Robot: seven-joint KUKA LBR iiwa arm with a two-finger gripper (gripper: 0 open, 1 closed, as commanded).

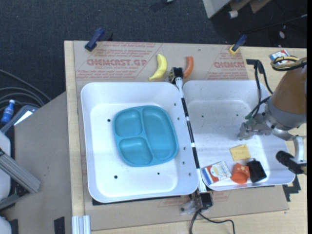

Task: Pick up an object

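The hand (246, 129) hovers in the right bin (219, 99), its grip state impossible to tell. Objects crowd the near edge: yellow block (239, 152), red piece (239, 173), black block (256, 171).

Robotics lab: bench (122, 57), 2 bins (97, 179)

Single fixed camera sat above the counter (122, 213), looking down at a slant. Both white bins (92, 145) fell fully in frame at moderate range; arm (292, 94) entered from right.
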